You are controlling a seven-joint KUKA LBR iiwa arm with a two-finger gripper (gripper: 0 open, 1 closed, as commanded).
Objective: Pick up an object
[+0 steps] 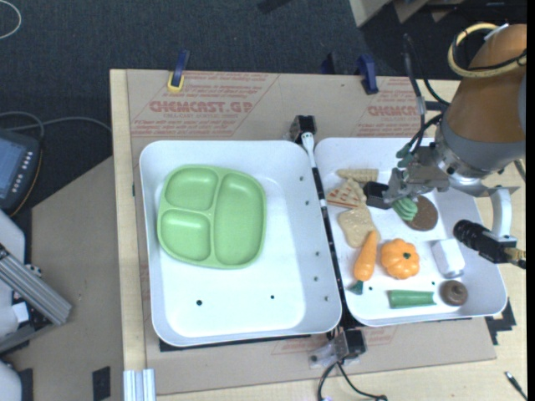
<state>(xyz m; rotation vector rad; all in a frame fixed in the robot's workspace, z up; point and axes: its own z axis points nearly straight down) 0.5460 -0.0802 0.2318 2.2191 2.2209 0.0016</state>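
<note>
Camera view shows the gripper (407, 192) low over a green ridged toy (410, 208) in the right white bin (493, 295); finger spread cannot be told. It should descend centred, avoiding the brown disc (425, 215).

This is looking like a robot lab, not a home. A big grey and orange arm (485, 98) is reaching over a bench (125, 224) that is wearing brown paper with printed words. Clamps (176, 72) are pinching that paper far up and left of the claw (407, 189). Wires (50, 128) are trailing over dark carpet (125, 15). Two white bins (155, 249) are sitting below the arm, holding toy food (399, 257).
</note>
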